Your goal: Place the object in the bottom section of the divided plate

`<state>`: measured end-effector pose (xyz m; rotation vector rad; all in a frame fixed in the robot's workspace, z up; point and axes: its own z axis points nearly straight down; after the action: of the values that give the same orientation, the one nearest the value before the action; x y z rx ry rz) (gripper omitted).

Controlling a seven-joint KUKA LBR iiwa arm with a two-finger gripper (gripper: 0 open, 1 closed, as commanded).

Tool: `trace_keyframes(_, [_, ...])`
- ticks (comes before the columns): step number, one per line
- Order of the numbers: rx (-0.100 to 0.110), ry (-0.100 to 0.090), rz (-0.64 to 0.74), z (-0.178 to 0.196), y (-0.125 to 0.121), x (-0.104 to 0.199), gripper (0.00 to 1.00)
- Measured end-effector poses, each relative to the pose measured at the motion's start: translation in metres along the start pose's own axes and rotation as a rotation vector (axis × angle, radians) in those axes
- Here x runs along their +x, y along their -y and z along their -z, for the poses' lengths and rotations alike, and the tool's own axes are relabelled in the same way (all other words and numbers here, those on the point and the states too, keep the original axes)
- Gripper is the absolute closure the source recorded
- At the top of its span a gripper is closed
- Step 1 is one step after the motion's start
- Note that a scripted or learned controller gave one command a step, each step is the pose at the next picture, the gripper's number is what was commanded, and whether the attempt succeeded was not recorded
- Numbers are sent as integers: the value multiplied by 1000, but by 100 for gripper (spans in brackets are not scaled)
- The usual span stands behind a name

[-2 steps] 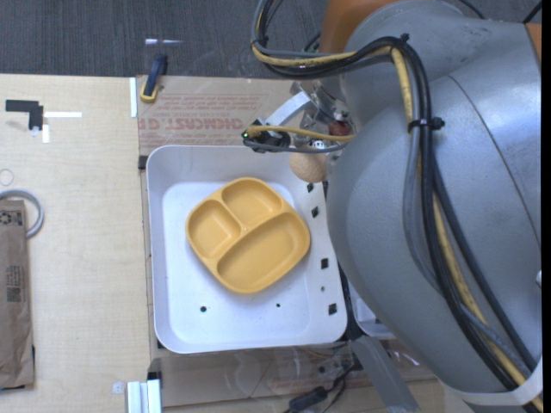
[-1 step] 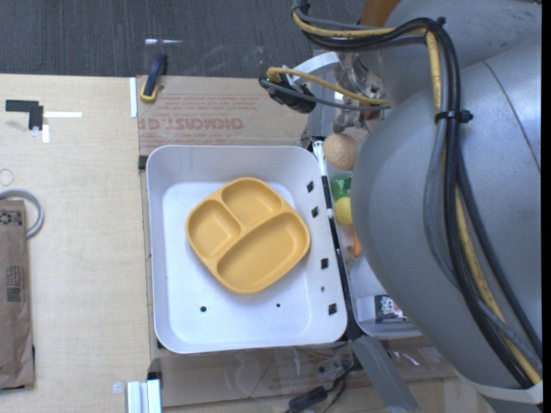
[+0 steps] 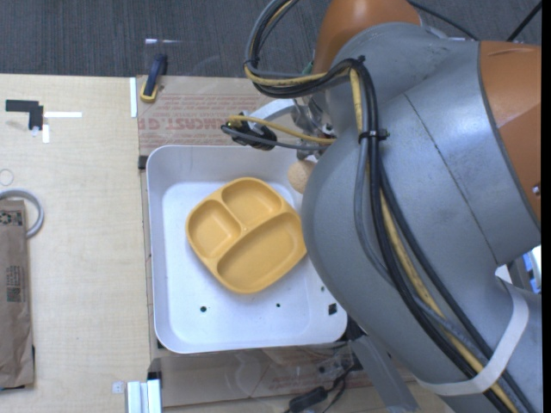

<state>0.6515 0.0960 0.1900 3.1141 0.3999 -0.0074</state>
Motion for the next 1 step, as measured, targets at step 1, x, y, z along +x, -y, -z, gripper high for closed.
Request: trace_keyframes(1, [0,-1,0,1,0,0,0])
